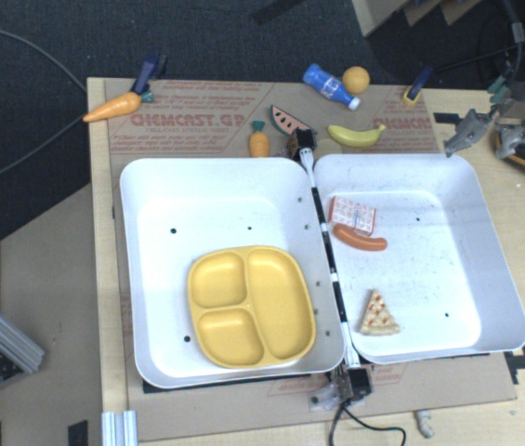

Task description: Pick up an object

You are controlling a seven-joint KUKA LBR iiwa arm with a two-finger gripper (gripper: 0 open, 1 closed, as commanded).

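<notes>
The right bin (485, 249) holds three small items near its left side. A pink-and-white checked packet (352, 215) lies flat by the divider. Just below it, and touching it or nearly so, lies a red-orange toy sausage (360, 241). Nearer the front, a toy pizza slice (379, 314) sits apart from the other two. In the left bin (150, 212), a yellow three-compartment plate (251, 305) rests in the front half with nothing on it.
Behind the bins on the cardboard lie a toy carrot (111, 108), a small orange toy (259, 143), a watermelon slice (286, 119), a banana (356, 135), a blue bottle (329, 85) and an orange ball (356, 79). Grey equipment (518, 110) stands at the far right.
</notes>
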